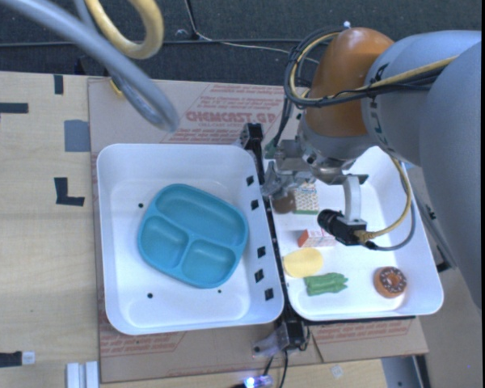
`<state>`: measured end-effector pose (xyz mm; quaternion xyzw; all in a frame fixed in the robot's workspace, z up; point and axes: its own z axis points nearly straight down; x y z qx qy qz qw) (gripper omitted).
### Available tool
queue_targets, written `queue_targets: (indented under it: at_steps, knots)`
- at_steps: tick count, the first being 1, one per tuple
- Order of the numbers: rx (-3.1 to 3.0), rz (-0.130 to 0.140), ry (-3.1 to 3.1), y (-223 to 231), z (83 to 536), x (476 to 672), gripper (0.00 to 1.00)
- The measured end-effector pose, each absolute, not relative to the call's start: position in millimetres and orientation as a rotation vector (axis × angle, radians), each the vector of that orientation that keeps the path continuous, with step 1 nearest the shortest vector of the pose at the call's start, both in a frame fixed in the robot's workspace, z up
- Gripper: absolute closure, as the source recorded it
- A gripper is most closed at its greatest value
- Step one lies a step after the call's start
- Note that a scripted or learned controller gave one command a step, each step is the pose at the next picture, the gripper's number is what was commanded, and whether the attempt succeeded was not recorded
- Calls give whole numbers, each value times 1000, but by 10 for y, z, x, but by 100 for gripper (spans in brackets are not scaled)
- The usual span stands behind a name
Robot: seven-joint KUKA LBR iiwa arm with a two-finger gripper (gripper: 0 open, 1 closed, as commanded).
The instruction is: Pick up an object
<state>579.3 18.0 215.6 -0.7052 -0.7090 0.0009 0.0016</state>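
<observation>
A blue divided plate [192, 234] lies in the left bin [117, 168]; right of it the gripper [289, 194], finger state impossible to tell, hangs by the divider among crowded toy food [304, 261], risking a snag or a miss.

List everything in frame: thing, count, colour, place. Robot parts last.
bins: 2, white, side by side on the bench
divided plate: 1, blue, left bin
yellow piece: 1, yellow, right bin, near the divider
green piece: 1, green, right bin, below the yellow piece
donut: 1, brown with sprinkles, right bin, front right
small box: 1, red and white, right bin, centre
arm: 1, grey with orange band, over right bin
gripper: 1, low by the divider
</observation>
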Motion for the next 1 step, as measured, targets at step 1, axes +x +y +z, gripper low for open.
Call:
queue_targets:
  at_steps: [1]
  knots:
    - [-2212, 2, -2226, 673, 2185, 5573, 100]
